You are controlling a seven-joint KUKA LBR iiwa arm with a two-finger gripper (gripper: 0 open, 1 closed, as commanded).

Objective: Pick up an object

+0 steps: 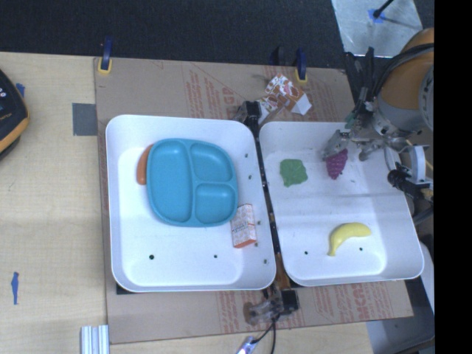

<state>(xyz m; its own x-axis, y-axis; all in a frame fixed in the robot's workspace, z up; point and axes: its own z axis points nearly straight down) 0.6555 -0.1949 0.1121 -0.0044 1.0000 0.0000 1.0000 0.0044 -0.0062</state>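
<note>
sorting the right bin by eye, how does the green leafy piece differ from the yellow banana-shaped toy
The green leafy piece is a flat, ragged-edged blob; the yellow banana-shaped toy is a smooth, curved crescent. The green piece lies in the upper left part of the right white bin, left of the gripper; the banana lies lower, towards the near rim. Both rest loose on that bin's floor, apart from each other.

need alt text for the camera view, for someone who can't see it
The grey arm's claw sits over a purple grape bunch in the right white bin, which also holds a green leafy piece and a yellow banana. The left bin holds a blue divided plate and a small packet.
</note>
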